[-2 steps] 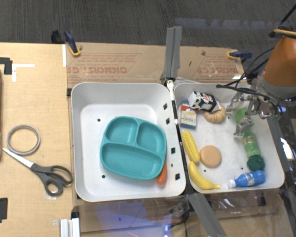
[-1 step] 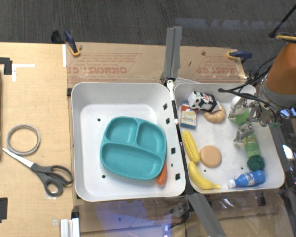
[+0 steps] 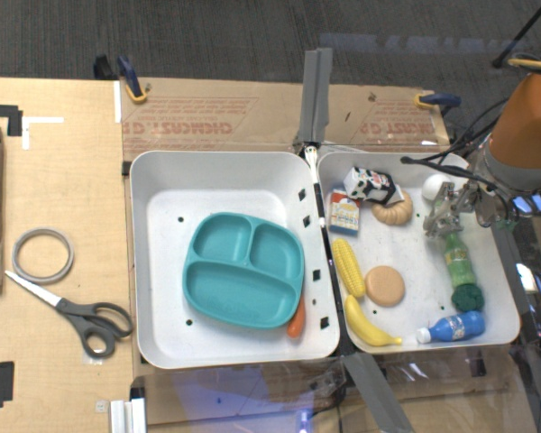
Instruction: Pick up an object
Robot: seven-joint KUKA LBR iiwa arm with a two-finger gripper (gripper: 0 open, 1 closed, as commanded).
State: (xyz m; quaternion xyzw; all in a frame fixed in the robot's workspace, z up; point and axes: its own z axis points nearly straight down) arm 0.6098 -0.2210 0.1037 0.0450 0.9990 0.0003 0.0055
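My gripper [image 3: 444,216] hangs over the right side of the right bin [image 3: 505,269], reaching in from the right under the orange band. Just below it lies a green bottle [image 3: 455,262], its upper end touching or under the gripper. A white ball [image 3: 434,188] sits just above and left of the gripper. A dark green round thing [image 3: 468,295] and a blue bottle [image 3: 453,328] lie further down. A croissant [image 3: 393,212], a black-and-white cow toy [image 3: 371,185], a small box [image 3: 344,214], a corn cob [image 3: 347,266], a tan bun [image 3: 385,286] and a banana [image 3: 368,324] fill the bin's left half.
The left bin [image 3: 153,242] holds a teal divided plate [image 3: 244,271] with a carrot [image 3: 296,318] at its lower right edge. Scissors [image 3: 77,312] and a tape roll [image 3: 42,253] lie on the bench to the left. Clamps hold cardboard behind the bins.
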